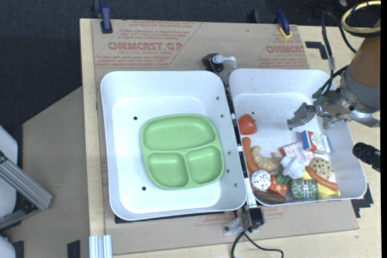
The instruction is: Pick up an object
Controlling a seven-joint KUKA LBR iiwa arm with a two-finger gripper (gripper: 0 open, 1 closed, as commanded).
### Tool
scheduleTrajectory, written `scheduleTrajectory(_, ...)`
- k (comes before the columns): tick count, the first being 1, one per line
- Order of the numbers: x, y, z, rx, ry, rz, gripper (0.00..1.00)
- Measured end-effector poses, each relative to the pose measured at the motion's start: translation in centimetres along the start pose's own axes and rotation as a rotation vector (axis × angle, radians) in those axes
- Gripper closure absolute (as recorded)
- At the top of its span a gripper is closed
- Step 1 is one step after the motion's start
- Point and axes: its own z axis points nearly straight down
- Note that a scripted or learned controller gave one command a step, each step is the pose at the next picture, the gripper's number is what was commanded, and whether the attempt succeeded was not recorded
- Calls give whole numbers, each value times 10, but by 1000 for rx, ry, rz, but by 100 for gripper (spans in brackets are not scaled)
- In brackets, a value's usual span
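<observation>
- The desk (181, 39) carries two white bins side by side: the left bin (121, 99) and the right bin (272, 84).
- A green tray (181, 150) with three compartments lies in the middle of the left bin.
- The arm (366, 78) comes in from the right, over the right bin's right rim.
- The hand (311, 113) hangs above the upper middle of the right bin, over bare white floor, with the toy pile just below it in the view.
- Its two fingers stand apart, one pointing left toward the bin's centre, the other down toward the carton; nothing sits between them.
- The toys crowd the lower half of the right bin.
- A red tomato (247, 124) sits apart from the rest, near the left wall of that bin.
- A croissant (266, 160) lies below the tomato, beside a thin orange-red stick (246, 154) along the left wall.
- A small carton (315, 142) with red and blue print lies just below the hand, near the right wall.
- A white dotted ball (260, 179) rests near the lower left corner of the pile.
- A green can (304, 190) lies by the lower rim, with a yellow piece (327, 191) just to its right.
- A cookie (321, 166) sits between the carton and the yellow piece.
- Blue clamps (105, 15) grip the desk's far edge.
</observation>
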Motion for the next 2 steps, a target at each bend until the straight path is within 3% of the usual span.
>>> scheduleTrajectory(1, -60, 48, 81, -2, -3, 3, 0)
scheduleTrajectory(2, -51, 23, 131, 5, 3, 1, 0)
